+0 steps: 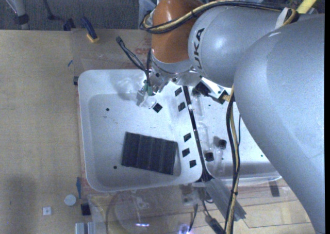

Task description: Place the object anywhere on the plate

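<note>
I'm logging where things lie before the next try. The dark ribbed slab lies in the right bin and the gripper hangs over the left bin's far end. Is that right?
Not quite. The camera view shows the dark ribbed slab lying in the left bin, toward its near end, not the right one. The gripper does hang over the left bin's far end.

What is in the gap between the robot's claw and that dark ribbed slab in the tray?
In the camera view, just bare white bin floor separates the gripper from the dark ribbed slab.

Smooth plastic, matt wood

The white bin looks like glossy plastic; the ribbed black plate is matt; the surface is pale wood.
</note>
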Controlling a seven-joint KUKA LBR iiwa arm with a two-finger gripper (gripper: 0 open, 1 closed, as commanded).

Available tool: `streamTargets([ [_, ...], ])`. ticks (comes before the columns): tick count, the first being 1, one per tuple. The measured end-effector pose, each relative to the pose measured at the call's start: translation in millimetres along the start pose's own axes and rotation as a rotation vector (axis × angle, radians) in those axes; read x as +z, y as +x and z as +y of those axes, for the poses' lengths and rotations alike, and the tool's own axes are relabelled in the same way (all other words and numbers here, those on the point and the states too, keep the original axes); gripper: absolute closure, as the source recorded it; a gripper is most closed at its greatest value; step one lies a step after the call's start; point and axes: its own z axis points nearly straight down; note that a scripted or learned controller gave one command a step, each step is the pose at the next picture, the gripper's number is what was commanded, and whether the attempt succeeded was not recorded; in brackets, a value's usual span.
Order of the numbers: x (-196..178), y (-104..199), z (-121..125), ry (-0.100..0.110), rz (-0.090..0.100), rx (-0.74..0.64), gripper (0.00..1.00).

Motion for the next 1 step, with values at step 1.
streamTargets([
  [1, -73.0, 45.5, 31.9, -0.005, -0.003, 0.125, 1.00],
])
